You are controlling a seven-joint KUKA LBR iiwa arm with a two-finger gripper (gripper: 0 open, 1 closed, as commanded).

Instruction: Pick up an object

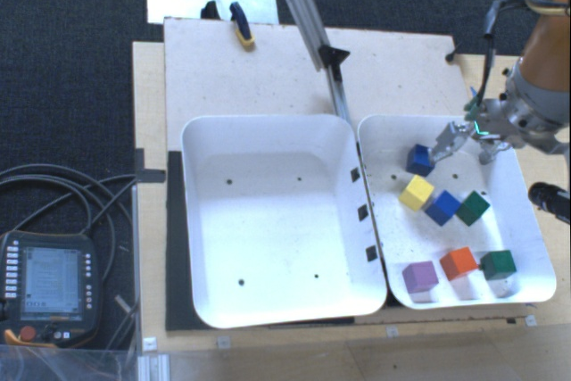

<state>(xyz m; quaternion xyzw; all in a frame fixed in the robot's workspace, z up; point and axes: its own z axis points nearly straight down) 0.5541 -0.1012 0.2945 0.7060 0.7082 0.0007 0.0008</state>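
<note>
Approach step, by my read: gripper [466, 143] at right-centre of frame, fingers spread and empty, poised over right bin [526, 192] beside the dark blue cube [419, 160]; next move calls for descending and closing.

Two white bins side by side on bench. Left bin [268, 147]: nothing but small dark spots on floor. Right bin [526, 219] holds seven cubes: dark blue cube [419, 160] at top, yellow cube [416, 192] touching blue cube [442, 207], which sits just beside green cube [472, 207]; near front, purple cube [419, 277], orange cube [459, 262], dark green cube [498, 264]. Gripper [470, 142] over right bin's far side, fingers apart, nothing btwn them; one finger [446, 141] just beside dark blue cube. Handheld control unit [49, 285] w/ cables at lower left.
</note>
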